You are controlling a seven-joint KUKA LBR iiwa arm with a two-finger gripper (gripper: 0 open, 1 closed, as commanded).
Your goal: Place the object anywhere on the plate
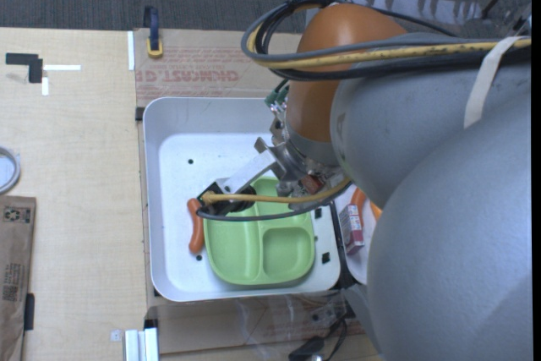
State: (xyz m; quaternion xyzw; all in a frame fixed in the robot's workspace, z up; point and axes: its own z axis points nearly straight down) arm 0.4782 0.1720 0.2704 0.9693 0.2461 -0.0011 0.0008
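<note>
The grey arm [439, 207] (orange band [334, 72] above the wrist) reaches in from the right, tool [286, 172] foremost.

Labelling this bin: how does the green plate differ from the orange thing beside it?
The green plate is broad, shallow, with compartments; the orange thing is thin and long. The plate is far larger than the orange thing. Both lie in the white bin, side by side.

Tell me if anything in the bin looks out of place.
The orange thing lies on the bin floor beside the plate's left rim, not on the plate. The arm covers the right side, so I can't judge what lies there.
</note>
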